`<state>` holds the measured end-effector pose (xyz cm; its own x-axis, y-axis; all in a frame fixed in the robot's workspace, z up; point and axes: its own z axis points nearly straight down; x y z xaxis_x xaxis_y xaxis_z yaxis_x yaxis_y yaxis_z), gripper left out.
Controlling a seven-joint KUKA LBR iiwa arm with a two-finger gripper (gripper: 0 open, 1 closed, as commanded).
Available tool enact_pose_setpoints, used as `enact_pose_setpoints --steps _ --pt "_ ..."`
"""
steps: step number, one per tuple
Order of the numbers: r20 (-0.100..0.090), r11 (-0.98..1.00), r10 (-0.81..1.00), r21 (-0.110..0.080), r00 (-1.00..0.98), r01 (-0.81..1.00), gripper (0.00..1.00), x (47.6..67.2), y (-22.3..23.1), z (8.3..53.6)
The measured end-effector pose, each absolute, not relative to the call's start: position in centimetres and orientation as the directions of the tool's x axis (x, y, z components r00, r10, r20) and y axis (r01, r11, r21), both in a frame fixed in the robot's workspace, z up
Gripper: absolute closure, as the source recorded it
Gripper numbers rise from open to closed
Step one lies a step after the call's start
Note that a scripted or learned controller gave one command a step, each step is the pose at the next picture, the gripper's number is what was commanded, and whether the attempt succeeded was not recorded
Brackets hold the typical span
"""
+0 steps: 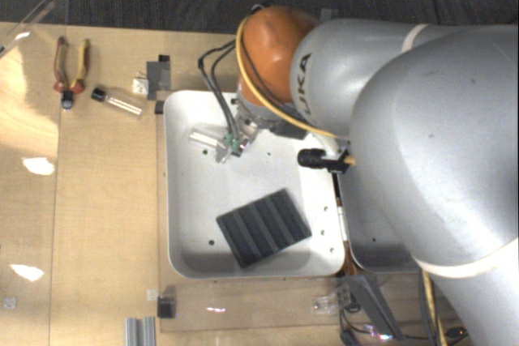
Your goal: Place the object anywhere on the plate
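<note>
While the arm (422, 134) leans over the left bin (182, 247), its gripper (225, 143) hangs above bare floor, grip impossible to tell. Dark ribbed object (263, 228) lies nearer the front; reaching it looks next.

Arm (422, 142): grey, orange band
Bin (182, 174): white
Ridged plate (263, 228): dark grey, parallel ribs
Tabletop (97, 215): pale wood
Pliers (70, 69): red and yellow handles
Claw (227, 143): green spot at the tip
</note>
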<state>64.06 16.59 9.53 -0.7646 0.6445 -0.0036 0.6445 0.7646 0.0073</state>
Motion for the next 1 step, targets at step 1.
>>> enact_pose_setpoints --steps 1 --pt "-0.004 0.785 0.619 0.008 -0.785 0.619 1.0 62.45 21.97 20.94"
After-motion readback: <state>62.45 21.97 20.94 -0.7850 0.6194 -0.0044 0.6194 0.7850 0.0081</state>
